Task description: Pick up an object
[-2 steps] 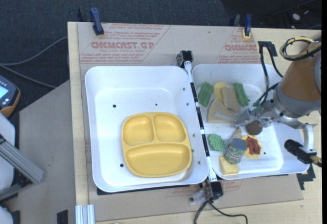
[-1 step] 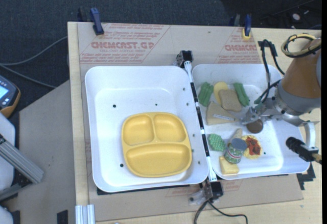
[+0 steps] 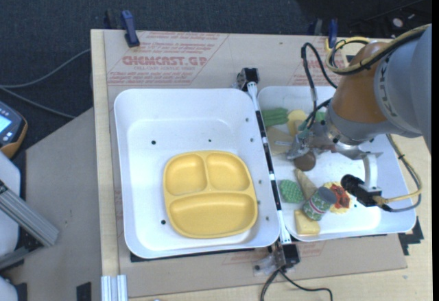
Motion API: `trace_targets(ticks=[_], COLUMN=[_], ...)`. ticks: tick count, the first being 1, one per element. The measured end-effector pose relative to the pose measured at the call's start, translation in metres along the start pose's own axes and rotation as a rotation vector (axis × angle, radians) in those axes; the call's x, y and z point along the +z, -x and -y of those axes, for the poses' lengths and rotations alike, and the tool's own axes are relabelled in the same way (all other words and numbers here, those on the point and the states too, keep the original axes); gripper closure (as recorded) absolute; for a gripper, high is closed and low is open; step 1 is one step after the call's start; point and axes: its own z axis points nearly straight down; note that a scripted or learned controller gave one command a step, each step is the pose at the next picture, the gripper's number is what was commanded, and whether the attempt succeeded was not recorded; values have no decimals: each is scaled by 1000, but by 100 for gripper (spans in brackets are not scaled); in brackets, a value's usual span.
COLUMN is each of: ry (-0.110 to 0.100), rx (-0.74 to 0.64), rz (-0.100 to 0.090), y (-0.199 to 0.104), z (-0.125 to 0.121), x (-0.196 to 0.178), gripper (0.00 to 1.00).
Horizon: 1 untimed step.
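Note:
My gripper hangs low over the left part of the right bin, its metal fingers reaching down among the small objects. Just below it sits a small brown round piece. A green flat piece and a yellow piece lie at the bin's far left. A tan wedge, a green textured piece, a small can, a yellow block and a red-orange toy crowd the near left corner. I cannot tell whether anything is between the fingers.
The left bin holds a yellow divided plate. A black clip sits at the far end of the wall between the bins. Black cable trails from the arm across the right bin.

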Motion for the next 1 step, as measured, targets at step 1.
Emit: trace_targets(ticks=[1], ry=[10], rx=[-1], rz=[0], y=[-63], z=[-10], x=[-107], gripper=[100])
